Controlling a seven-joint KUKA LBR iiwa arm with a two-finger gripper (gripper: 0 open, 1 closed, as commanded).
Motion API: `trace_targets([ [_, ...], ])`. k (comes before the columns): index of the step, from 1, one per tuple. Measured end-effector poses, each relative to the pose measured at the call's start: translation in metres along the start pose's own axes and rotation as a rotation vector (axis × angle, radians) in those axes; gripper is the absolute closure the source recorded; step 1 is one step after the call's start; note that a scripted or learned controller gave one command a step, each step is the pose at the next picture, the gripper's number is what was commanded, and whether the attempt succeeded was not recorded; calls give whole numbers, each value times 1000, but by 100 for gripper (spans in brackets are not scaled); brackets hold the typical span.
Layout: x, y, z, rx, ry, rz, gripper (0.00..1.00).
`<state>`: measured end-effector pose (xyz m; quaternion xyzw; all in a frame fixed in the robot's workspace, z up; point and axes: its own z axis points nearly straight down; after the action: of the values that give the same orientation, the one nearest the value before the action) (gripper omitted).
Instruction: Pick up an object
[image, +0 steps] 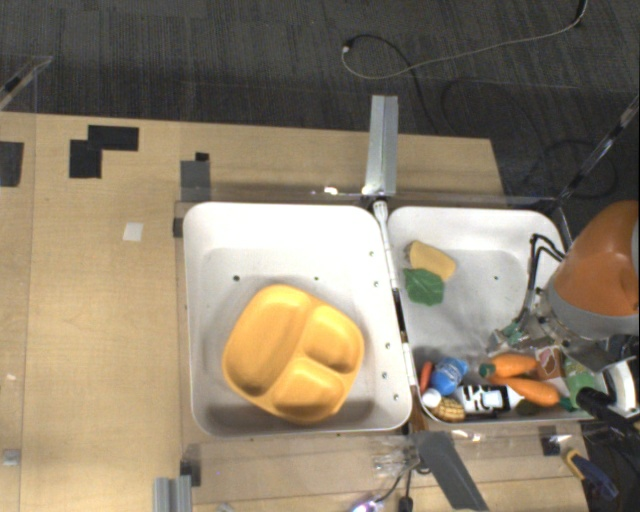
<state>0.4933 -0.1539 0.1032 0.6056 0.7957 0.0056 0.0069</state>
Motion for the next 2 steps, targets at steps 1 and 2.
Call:
trace_targets([
  [1,48,9,-66,13,0,409,100],
  [2,71,45,-197,12,0,333,100],
])
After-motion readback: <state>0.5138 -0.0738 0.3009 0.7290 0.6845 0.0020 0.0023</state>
